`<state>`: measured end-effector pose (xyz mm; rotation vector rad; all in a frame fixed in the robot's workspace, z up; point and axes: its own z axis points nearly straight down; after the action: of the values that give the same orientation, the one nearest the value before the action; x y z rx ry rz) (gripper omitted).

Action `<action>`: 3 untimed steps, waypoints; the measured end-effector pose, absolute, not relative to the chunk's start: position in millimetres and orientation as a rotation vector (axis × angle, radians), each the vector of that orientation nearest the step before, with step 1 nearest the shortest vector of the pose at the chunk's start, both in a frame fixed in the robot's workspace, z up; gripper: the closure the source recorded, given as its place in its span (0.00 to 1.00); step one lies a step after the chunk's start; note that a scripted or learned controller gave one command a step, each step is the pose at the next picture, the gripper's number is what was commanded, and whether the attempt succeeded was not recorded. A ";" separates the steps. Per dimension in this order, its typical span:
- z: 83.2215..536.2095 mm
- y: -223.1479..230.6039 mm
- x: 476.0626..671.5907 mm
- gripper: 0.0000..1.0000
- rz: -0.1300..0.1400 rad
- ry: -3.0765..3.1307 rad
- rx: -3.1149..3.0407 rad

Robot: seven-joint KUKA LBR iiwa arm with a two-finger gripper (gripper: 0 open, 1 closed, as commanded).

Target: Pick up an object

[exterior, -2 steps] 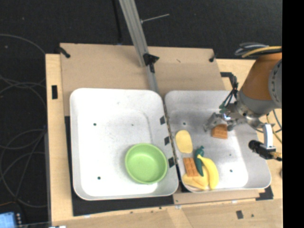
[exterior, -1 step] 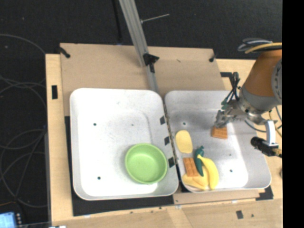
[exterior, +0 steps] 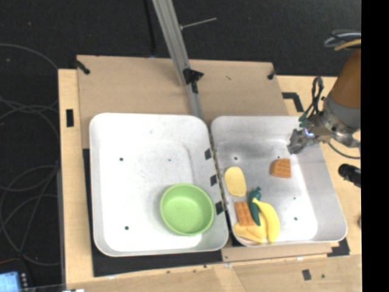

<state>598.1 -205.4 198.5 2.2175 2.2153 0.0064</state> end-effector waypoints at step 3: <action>263.5 -96.3 602.4 1.00 0.004 2.231 2.213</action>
<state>602.4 -96.3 263.5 2.2131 2.2305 0.0039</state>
